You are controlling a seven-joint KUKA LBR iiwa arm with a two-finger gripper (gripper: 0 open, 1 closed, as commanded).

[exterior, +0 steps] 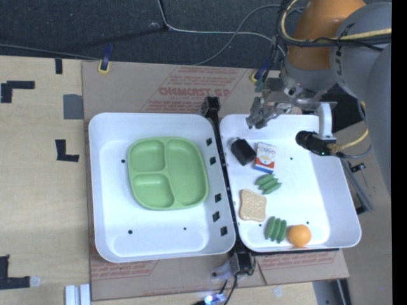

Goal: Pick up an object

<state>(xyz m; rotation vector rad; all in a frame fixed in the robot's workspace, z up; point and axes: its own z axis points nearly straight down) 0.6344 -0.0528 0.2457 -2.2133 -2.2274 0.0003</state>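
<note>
- Pincer (pixel 259 118) hovers at the right bin's (pixel 331 189) 12 o'clock rim; finger state cannot be told.
- Small carton (pixel 265 157), toward 11 o'clock in the bin: likely light, stiff; grip across flat sides.

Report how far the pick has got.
Done: nothing looks picked yet. The black block, small carton, two green pods, toast slice and orange all lie in the right bin. In hand: the gripper hangs over that bin's far edge, carrying nothing visible. Left: descend, grasp, lift.
</note>
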